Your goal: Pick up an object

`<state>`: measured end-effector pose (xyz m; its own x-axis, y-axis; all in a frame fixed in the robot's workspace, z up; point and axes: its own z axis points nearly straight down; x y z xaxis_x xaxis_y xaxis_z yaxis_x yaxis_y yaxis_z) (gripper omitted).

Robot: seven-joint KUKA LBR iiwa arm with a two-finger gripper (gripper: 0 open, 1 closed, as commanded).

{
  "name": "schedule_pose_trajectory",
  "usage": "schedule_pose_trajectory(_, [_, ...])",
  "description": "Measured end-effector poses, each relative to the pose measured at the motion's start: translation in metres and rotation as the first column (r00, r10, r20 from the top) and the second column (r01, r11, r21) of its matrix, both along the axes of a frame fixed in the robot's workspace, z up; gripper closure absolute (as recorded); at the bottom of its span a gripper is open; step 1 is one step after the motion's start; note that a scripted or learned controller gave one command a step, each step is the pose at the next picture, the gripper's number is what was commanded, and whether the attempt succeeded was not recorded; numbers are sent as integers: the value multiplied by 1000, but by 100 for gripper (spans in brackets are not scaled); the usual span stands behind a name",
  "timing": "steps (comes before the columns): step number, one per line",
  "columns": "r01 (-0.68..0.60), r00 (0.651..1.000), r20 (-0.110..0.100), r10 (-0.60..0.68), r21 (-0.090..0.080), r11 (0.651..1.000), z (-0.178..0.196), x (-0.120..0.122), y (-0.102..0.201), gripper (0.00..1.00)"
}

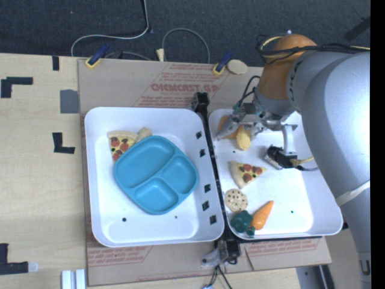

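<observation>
The pizza wedge lies flat near the middle of the right bin and serves as the marker here. Just beyond it, toward the far wall, sits a yellow lump, its upper end touching or tucked under the gripper. The gripper hangs low over that spot, beyond the wedge. Whether it is open or closed cannot be made out, since the wrist hardware covers its tip, nor whether it grasps the lump at all. Beyond the wedge and to its left, a tan piece pokes out from beneath the gripper, too hidden to identify. The broad grey arm covers the bin's far right corner and runs off the frame. Nearer than the wedge lies a round cookie. Nearer still, a carrot lies tilted against a dark green thing too small to name. Far left of the wedge, in the left bin, a blue divided plate overlaps a second slice and a pale scrap, hiding part of each.
</observation>
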<state>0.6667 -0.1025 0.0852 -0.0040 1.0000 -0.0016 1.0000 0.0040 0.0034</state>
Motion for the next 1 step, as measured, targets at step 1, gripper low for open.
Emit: schedule_pose_trajectory(1, [2, 1000, -2, -2, -1, 1000, 10, -2, 0, 100])
